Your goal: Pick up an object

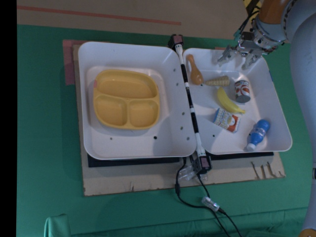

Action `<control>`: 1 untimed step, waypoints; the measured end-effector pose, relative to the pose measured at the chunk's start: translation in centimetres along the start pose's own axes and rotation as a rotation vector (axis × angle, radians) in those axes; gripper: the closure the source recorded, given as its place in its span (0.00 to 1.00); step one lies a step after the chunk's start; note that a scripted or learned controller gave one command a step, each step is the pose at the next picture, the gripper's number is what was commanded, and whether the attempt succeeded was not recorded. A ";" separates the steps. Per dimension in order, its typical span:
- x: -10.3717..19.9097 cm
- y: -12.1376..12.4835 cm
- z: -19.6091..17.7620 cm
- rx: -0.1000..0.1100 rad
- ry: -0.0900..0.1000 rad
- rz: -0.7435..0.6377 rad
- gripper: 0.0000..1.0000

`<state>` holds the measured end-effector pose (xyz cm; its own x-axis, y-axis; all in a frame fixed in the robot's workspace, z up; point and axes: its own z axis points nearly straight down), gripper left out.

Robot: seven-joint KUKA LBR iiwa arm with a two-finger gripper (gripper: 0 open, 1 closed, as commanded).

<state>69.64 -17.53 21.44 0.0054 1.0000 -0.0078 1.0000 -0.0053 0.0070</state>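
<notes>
The right bin [276, 132] holds several objects: an orange spoon-like piece [194, 70], a cream cone [217, 81], a yellow banana [228, 101], a small can [242, 91], a small carton [227, 120] and a blue-and-white bottle [257, 134]. My gripper [239, 58] hangs over the far edge of this bin with its fingers spread apart and nothing between them. It is up and right of the cone and above the can.
The left bin [94, 142] holds a yellow divided plate [126, 99]. A black-and-white bar [188, 95] runs between the bins. Cables [197, 196] trail off the cardboard at the front. The arm [301, 48] comes down the right side.
</notes>
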 end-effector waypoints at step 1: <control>-1.5 -2.1 2.8 -0.002 -0.002 0.001 0.00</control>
<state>67.53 -19.01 18.63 0.0066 0.9999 -0.0096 0.9999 -0.0065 0.0094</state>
